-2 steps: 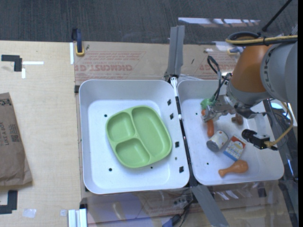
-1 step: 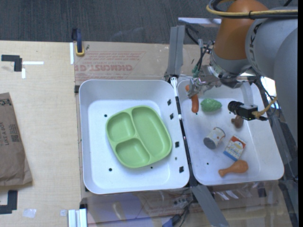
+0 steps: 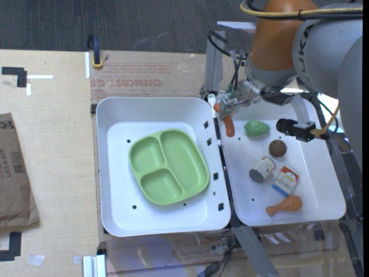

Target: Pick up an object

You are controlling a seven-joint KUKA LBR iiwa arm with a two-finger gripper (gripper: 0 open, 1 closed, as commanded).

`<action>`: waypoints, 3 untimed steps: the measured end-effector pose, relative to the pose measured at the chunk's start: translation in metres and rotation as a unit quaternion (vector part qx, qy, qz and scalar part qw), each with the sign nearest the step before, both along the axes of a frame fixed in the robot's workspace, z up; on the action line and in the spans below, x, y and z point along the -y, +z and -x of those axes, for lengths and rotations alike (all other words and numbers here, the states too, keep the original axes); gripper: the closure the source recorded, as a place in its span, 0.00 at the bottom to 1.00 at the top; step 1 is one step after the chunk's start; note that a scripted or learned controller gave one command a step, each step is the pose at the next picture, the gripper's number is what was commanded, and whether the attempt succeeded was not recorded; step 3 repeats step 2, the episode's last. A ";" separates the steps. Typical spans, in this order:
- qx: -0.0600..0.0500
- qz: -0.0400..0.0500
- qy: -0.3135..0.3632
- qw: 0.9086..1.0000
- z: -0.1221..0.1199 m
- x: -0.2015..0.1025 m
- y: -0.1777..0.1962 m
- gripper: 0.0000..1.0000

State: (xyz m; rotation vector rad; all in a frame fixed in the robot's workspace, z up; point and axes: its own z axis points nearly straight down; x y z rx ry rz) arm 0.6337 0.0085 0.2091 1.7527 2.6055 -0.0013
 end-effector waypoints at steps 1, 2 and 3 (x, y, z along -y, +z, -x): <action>0.000 0.000 0.033 0.999 -0.025 0.009 0.008 1.00; 0.000 0.000 0.000 1.000 0.000 -0.027 0.049 1.00; 0.000 0.000 0.000 1.000 0.000 -0.027 0.049 1.00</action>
